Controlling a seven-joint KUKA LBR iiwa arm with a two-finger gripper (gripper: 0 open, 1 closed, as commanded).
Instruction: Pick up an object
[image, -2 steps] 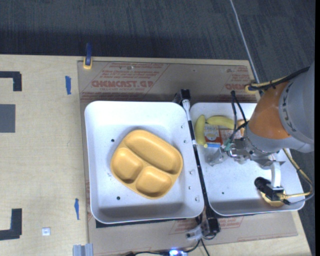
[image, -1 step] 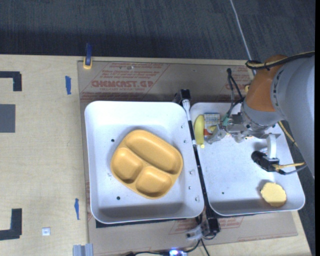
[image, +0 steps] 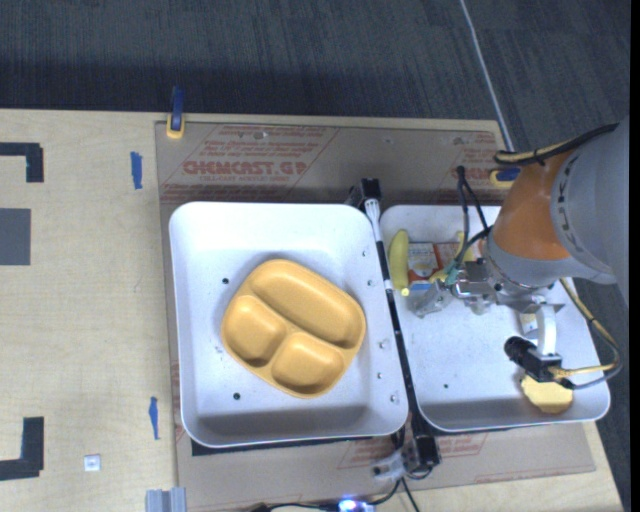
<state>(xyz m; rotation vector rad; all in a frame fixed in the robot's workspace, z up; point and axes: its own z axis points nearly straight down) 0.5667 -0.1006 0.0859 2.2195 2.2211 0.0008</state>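
The grey two-finger gripper (image: 432, 297) hangs low in the right shallow white bin (image: 470, 400), right beside a yellow banana (image: 399, 260); can't tell its jaw state.

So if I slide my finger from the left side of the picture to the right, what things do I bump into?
Blue tape → left bin → yellow tray → banana → gripper → yellow piece in the right bin.
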